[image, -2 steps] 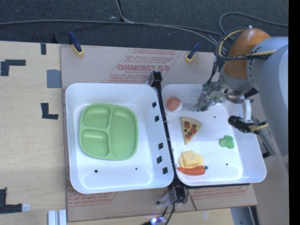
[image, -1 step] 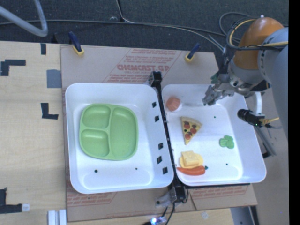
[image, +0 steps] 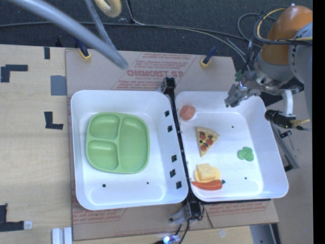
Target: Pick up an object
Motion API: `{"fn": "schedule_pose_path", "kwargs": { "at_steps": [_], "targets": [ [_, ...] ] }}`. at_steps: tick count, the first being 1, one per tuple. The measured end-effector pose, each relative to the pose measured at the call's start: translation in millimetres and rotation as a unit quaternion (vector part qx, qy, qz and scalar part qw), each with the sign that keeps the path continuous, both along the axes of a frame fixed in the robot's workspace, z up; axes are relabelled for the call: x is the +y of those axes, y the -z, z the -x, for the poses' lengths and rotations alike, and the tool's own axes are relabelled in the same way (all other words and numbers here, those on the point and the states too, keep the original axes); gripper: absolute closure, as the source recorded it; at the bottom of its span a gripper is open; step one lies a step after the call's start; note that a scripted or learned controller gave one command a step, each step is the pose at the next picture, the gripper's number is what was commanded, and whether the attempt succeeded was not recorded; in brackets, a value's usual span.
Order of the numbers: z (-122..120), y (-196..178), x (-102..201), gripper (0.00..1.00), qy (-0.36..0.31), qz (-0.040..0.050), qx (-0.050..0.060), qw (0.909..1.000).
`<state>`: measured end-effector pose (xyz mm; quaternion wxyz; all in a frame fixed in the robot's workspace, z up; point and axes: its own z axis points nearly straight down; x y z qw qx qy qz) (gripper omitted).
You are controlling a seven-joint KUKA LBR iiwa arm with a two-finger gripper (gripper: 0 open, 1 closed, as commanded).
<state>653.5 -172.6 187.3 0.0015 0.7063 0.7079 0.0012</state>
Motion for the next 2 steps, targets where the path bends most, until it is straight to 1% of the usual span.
{"fn": "schedule_pose_path", "kwargs": {
  "at_steps": [1, 2],
  "targets": [
    [-1.0, -31.9, 0.8, 1.00, 0.000, -0.0002, 0.000, 1.0000],
    [22.7, -33.8, 41.0, 1.00, -0.001, -0.0005, 0.003, 1.0000]
  ]
}}
